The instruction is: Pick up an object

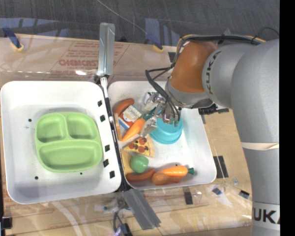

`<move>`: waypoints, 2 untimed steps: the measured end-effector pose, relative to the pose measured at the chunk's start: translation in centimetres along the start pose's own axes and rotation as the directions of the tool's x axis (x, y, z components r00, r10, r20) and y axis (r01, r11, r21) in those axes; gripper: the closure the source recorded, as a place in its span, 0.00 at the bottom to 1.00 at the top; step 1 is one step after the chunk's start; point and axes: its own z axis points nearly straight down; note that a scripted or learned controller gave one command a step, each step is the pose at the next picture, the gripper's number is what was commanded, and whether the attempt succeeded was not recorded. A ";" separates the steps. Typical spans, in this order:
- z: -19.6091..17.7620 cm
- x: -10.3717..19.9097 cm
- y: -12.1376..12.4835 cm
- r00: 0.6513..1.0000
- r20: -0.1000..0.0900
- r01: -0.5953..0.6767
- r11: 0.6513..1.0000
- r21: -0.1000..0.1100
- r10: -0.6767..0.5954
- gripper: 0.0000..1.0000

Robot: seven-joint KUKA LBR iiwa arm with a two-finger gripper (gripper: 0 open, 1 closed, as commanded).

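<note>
Item: hand (163,113) — I cannot tell its grip state (wrist clutter hides it). Blue cup (167,131) directly beneath, touching or nearly so. Orange carrot (133,129) just to its left, long axis slanting toward it — nearest alternative.

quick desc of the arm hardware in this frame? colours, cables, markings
Bulky grey arm with rounded links and an orange band above the wrist. Black cables loop beside the band toward the metallic gripper. Part of the white KUKA lettering shows low on the base.
</note>
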 end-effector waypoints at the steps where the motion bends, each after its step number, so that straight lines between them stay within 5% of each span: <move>1: -0.3 -1.0 4.2 0.876 0.011 -0.483 0.875 0.012 0.483 0.00; 2: -1.4 -1.0 4.7 0.880 0.009 -0.476 0.880 0.007 0.476 1.00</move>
